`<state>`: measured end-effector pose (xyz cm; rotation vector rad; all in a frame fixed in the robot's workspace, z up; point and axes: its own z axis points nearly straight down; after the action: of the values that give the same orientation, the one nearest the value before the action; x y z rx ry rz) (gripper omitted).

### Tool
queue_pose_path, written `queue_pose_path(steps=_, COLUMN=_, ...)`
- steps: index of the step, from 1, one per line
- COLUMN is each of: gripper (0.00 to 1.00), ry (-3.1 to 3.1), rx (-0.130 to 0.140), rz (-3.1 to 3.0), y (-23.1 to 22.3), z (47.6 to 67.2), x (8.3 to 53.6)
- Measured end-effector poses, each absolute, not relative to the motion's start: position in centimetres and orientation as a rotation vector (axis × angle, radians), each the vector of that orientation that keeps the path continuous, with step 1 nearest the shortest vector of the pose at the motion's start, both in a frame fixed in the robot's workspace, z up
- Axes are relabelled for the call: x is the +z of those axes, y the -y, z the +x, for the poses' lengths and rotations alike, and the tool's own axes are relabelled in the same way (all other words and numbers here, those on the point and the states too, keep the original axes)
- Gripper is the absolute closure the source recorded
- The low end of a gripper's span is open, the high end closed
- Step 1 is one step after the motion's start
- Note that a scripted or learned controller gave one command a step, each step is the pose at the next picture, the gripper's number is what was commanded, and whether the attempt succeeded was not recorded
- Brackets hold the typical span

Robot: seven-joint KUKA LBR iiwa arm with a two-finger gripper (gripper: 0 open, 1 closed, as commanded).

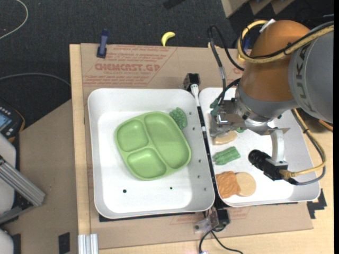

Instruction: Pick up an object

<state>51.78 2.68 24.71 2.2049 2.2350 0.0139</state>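
This looks like a robotics lab or test cell, not a home or shop. A grey and orange industrial arm (275,62) with loose cables reaches in from the right of the frame. At the centre, two shallow white bins (106,189) sit side by side on a brown board printed with the name CHEMCAST (127,66), which serves as the surface. Dark carpet (53,20) fills the upper left, with a thin cable looping across it. At the lower left, what seems to be aluminium framing (21,187) juts in, though it is cut off by the edge.
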Motion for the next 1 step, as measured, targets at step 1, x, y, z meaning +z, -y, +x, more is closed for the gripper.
queue_pose_path(steps=1, gripper=1.00, ry=-2.220, rx=0.029, rz=2.206, y=-5.75, z=49.59, x=45.23)
